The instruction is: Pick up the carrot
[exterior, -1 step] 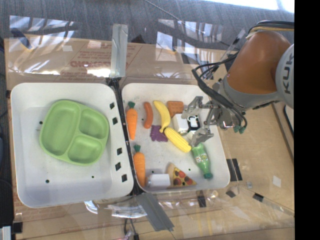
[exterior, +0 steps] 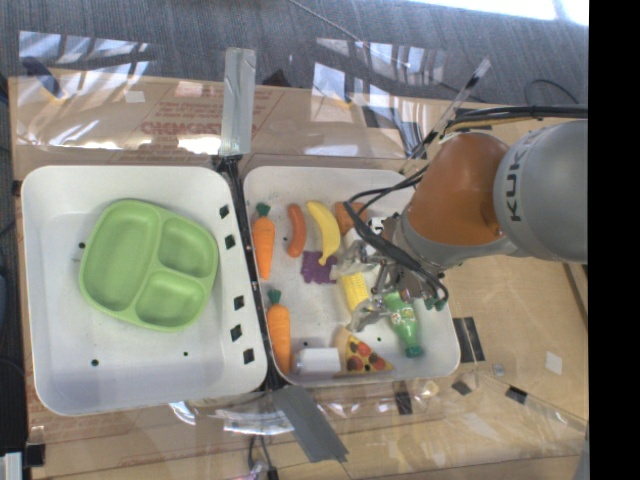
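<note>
Gripper [exterior: 372, 286] sits low over the right bin [exterior: 440, 363], among the toys; finger state cannot be judged from this angle. Just beside it: corn cob [exterior: 354, 290], green bottle [exterior: 405, 326], purple piece [exterior: 318, 267].

Right bin also holds a banana [exterior: 324, 228], a red-orange sausage [exterior: 296, 230], a pizza slice [exterior: 362, 354] and a white block [exterior: 318, 360] at the near edge. Two carrots lie along its left wall: upper carrot [exterior: 263, 246] and lower carrot [exterior: 278, 336], both lengthwise, green tops pointing away from the camera.

Left bin [exterior: 60, 368] holds a green divided plate [exterior: 150, 264].

Bins rest on a cardboard-covered bench [exterior: 520, 368] with tape strips and clear film; grey ribbed flooring behind.

Both carrots lie well left of the gripper, apart from it, with the sausage and banana between it and the upper one.
</note>
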`<state>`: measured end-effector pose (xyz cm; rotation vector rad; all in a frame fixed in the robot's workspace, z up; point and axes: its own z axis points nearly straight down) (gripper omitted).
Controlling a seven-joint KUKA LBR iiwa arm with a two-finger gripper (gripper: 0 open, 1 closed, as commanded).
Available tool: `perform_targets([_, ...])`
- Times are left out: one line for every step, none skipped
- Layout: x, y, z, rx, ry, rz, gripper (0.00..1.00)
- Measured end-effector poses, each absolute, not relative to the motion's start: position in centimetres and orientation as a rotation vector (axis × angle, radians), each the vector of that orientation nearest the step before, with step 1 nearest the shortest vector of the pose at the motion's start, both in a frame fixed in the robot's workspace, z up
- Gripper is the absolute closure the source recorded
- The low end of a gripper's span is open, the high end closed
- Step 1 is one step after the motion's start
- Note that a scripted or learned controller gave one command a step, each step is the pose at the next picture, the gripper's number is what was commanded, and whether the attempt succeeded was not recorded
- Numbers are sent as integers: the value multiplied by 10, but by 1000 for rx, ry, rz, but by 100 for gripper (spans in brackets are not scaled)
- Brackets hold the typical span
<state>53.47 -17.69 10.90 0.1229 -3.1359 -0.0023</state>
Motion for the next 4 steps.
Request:
perform_targets([537, -175, 121, 137, -3140, -1, 100])
perform_targets([576, -210, 295, 541, -3106, 11, 100])
perform_targets([498, -211, 286, 797, -3042, 4, 100])
perform_targets([506, -210, 362, 1299, -2870, 13, 100])
